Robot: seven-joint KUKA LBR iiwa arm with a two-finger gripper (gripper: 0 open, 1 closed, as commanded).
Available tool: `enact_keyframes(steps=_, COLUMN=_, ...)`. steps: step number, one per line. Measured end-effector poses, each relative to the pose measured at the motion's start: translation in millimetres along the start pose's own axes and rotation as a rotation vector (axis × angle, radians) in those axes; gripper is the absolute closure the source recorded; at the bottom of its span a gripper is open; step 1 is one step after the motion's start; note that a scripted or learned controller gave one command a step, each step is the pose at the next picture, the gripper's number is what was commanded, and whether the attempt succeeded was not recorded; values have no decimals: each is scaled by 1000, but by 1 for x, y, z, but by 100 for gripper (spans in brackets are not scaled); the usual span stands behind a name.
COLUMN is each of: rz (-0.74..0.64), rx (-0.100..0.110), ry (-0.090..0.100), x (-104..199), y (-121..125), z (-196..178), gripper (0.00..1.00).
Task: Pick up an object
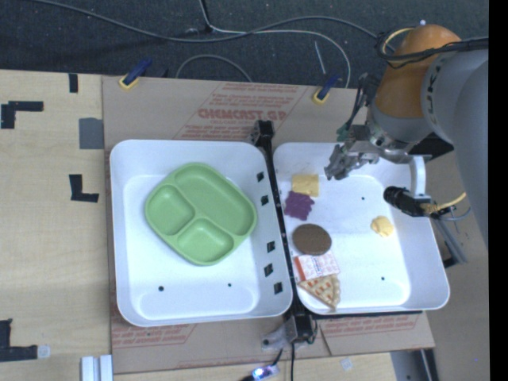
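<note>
My gripper [336, 170] hangs over the far part of the right bin [413, 280], just right of a pale yellow block [305, 184]. Nothing shows between its fingers. Below that block lies a purple piece [298, 205], then a brown round disc [311, 239], a red-and-white packet [314, 266] and a waffle-like wedge [323, 290] along the bin's left side. A small yellow lump [382, 226] sits alone toward the bin's right.
The left bin [135, 292] holds a green divided plate [200, 212]. A black divider with clips [274, 213] runs between the bins. The grey arm with its orange band [413, 70] comes in from the upper right. Cables lie on the dark floor beyond.
</note>
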State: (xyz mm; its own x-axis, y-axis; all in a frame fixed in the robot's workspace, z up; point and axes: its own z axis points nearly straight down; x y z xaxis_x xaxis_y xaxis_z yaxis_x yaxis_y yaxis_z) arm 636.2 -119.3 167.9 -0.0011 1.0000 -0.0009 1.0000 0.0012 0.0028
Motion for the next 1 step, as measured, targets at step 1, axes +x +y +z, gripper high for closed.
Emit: enact_keyframes(steps=1, rz=-1, rx=-2, ry=0, x=-3, y=11, z=-54, gripper=100)
